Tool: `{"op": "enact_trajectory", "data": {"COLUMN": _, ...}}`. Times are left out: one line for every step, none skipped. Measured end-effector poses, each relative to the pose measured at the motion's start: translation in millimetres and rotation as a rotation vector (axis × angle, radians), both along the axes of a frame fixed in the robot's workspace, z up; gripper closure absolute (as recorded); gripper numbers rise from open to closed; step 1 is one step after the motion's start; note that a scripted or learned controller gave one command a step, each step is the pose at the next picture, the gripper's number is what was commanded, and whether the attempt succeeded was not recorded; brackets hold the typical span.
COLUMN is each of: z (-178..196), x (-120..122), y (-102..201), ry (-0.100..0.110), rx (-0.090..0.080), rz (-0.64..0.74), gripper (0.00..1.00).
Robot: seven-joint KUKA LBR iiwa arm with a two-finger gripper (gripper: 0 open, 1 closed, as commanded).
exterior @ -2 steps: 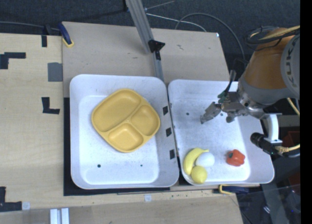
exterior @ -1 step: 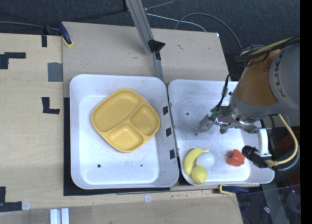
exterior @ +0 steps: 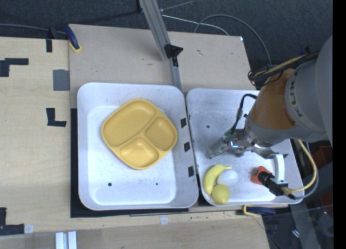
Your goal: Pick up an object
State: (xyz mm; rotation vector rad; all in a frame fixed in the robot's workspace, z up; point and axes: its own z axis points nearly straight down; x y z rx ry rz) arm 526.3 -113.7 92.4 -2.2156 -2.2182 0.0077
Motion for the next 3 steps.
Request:
{"op": "enact_trajectory", "data": {"z": 12.7, "x": 0.9, "y": 0.6, "ry": -0.003, "rx": 0.001, "rz": 0.001, "gripper": 1.00}}
{"op": "enact_trajectory", "data": {"z": 63.9, "x": -7.7, "y": -3.7, "ry": -0.010, "rx": -0.002, "rz": -0.001, "gripper": 1.00}}
{"op": "enact_trajectory", "data": {"z": 106.3, "x": -6.2, "y": -0.5, "ry": -0.010, "rx": -0.001, "rz": 0.000, "gripper": 1.00}}
